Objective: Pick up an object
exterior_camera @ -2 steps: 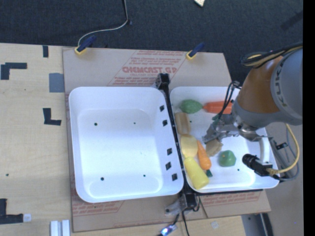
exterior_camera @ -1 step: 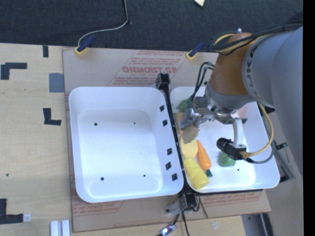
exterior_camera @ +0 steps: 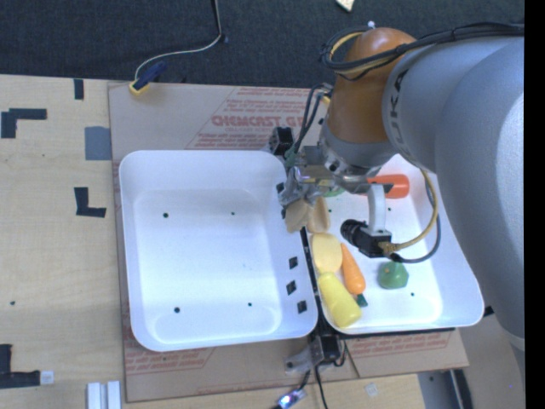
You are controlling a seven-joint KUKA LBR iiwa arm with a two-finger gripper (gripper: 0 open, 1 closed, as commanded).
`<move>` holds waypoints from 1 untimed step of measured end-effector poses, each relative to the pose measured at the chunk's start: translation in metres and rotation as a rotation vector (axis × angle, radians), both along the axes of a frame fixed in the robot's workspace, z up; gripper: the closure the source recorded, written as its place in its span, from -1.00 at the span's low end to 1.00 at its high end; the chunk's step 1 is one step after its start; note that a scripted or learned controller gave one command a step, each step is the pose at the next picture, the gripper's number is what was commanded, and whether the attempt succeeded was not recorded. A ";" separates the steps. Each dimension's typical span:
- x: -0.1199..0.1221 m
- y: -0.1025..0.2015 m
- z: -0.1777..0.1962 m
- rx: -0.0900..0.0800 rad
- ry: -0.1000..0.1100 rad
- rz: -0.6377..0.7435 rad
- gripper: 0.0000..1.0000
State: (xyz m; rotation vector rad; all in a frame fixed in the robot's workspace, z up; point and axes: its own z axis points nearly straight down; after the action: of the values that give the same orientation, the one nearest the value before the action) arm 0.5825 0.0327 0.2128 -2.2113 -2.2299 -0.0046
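White right bin point(exterior_camera: 443, 309), hand point(exterior_camera: 300, 196) low at its left rim, beside yellow block point(exterior_camera: 325, 252)

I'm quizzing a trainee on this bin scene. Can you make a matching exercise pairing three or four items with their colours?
Items:
1. carrot-shaped toy
2. round toy
3. long block
4. left bin

Colours:
A. white
B. yellow
C. orange
D. green

Pairs: 1-C, 2-D, 3-B, 4-A
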 end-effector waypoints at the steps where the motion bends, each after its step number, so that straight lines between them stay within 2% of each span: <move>1: -0.038 -0.070 0.012 -0.006 0.004 -0.015 1.00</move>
State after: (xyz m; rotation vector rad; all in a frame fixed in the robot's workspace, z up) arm 0.5447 -0.0378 0.2252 -2.2283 -2.2143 0.0063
